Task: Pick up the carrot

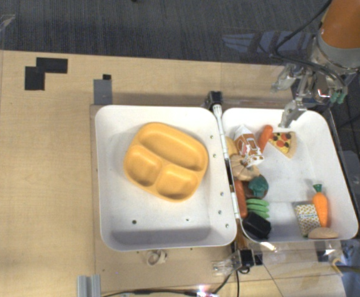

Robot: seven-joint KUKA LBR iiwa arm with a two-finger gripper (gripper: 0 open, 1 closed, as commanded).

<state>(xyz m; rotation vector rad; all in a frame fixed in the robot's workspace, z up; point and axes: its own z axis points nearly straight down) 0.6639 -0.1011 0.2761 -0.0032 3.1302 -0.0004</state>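
Note:
The carrot (320,207) is a small orange toy with a green top. It lies near the right wall of the right bin (291,178), pointing toward the front. My gripper (296,104) hangs over the far edge of that bin, well behind the carrot and slightly to its left. It is just above a pizza slice (283,142), and nothing is visibly held in it.
A patterned block (305,218) and a beige piece (322,232) touch the carrot's front end. An orange sausage-like piece (265,136), a printed carton (248,148), a teal lump (258,184), green pods (258,207) and a black item (256,226) crowd the bin's left side. A yellow divided plate (166,159) lies in the left bin (115,184).

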